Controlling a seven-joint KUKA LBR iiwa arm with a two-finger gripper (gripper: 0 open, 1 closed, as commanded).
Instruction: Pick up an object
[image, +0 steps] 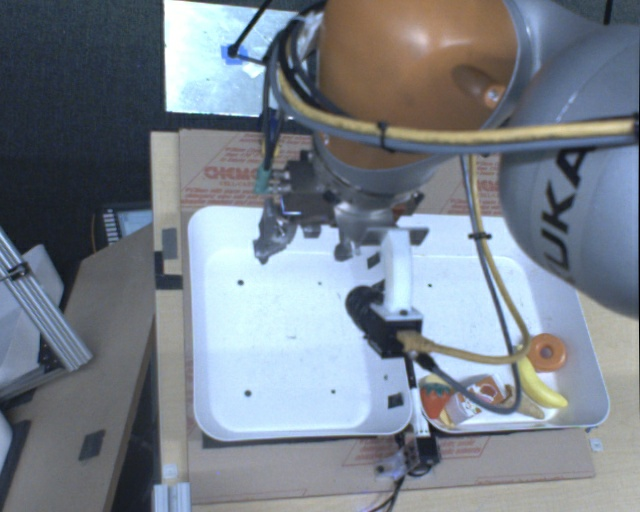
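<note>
My gripper (305, 248) hangs over the far part of the left bin (215, 425). Its two grey fingertips (266, 246) stand wide apart, open, and between them I see just the white bin floor. In the right bin (596, 398), at its near right corner, lie a yellow banana (537, 387), an orange ring (547, 352) and a red-and-white item (450, 402). Cables and the arm's wrist cover much of the right bin.
A black and white fixture (388, 318) with a yellow cable sits over the wall between the two bins. Brown cardboard (215, 170) lies under the bins. An aluminium rail (40, 315) stands off to the left of the bench.
</note>
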